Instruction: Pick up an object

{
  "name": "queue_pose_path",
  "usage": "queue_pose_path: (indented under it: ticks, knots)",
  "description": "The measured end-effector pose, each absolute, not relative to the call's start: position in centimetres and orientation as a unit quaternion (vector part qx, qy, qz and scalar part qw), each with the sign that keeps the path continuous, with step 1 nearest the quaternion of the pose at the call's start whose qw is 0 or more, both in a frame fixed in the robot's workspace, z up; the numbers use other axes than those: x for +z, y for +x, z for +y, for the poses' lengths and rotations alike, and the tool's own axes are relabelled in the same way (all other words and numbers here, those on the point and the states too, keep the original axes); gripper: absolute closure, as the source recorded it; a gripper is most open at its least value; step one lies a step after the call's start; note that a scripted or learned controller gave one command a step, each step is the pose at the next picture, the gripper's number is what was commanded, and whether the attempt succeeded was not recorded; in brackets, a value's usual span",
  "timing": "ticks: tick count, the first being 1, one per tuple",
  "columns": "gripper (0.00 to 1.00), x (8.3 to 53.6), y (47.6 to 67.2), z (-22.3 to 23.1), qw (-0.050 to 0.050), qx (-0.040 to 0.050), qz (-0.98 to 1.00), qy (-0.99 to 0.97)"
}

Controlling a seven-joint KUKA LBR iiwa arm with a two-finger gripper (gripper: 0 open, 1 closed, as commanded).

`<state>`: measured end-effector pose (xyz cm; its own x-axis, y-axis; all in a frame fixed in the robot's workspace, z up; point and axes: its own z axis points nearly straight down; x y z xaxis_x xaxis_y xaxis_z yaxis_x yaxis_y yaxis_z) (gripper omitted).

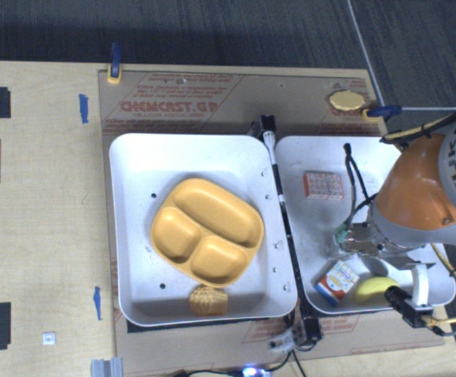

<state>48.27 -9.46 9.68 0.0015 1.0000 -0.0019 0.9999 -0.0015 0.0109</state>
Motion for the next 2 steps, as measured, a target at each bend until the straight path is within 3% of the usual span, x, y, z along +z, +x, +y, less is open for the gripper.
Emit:
queue_pose_path:
  ticks: [1,2]
  knots:
    - [0.0,9.7,48.3,-9.5,0.004,0.0032,0.707,0.708]
    - [0.0,8.6,48.0,-9.4,0.0,0.001,0.707,0.707]
